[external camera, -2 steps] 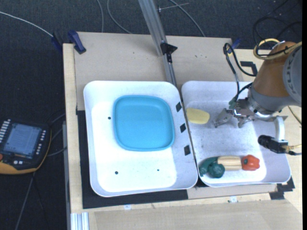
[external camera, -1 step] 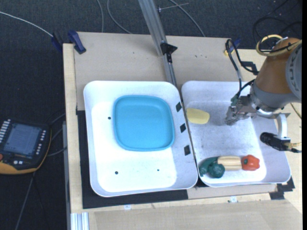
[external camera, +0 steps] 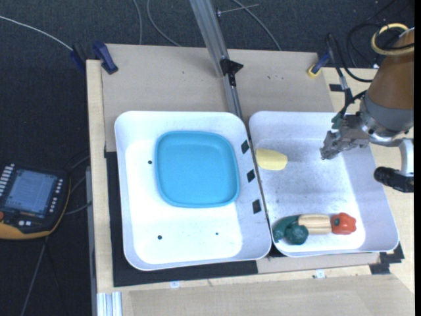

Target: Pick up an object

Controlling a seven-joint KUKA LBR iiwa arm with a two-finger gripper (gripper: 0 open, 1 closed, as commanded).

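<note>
Two shallow white bins are seen side by side on a wooden bench [external camera: 164, 78], and the right bin [external camera: 368, 196] is taken here as the landmark. The gripper [external camera: 332, 147] is seen above the upper right part of this bin's floor, reached in from the right on the grey arm [external camera: 395, 104] with its orange band. Whether the jaws are released or clenched cannot be told, since the tip appears small and dark against the bin floor; nothing can be made out between them. A pale yellow object [external camera: 272, 159] is seen against the right bin's left wall, well apart from the gripper. Along the bin's lower edge a row of three things is laid: a dark green object [external camera: 291, 232] at the left, a tan cylindrical piece [external camera: 314, 224] in the middle, and a red object [external camera: 343, 224] at the right, each touching or just beside the next. To the left of the right bin, the left bin [external camera: 138, 229] is seen bearing a light blue square plate [external camera: 197, 168]. A metal rail [external camera: 214, 35] is seen running above the gap between the bins.
</note>
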